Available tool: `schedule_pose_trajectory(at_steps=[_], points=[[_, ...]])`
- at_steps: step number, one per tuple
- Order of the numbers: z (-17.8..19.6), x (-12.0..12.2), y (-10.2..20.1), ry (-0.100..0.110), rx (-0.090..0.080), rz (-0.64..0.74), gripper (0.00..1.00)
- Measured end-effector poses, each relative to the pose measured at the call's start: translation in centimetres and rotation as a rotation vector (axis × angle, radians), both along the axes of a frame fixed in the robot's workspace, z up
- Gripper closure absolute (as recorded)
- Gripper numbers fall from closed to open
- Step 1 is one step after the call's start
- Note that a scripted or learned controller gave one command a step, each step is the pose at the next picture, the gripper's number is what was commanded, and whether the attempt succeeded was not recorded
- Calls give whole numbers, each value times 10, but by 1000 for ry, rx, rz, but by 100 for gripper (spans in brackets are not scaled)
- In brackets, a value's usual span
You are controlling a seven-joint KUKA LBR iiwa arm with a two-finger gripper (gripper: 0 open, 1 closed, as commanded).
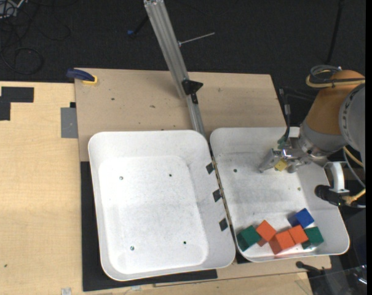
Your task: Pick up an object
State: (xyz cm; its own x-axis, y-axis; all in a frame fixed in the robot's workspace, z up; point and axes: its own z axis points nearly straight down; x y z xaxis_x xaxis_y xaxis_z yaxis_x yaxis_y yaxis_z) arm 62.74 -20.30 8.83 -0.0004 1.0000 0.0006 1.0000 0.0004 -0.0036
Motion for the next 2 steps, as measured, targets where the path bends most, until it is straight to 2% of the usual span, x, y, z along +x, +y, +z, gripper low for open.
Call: schedule_pose_trajectory(at_steps=[1,2], points=[[12,0,0,0,0,0,100],[75,-2,-3,-8,-2,-2,100]])
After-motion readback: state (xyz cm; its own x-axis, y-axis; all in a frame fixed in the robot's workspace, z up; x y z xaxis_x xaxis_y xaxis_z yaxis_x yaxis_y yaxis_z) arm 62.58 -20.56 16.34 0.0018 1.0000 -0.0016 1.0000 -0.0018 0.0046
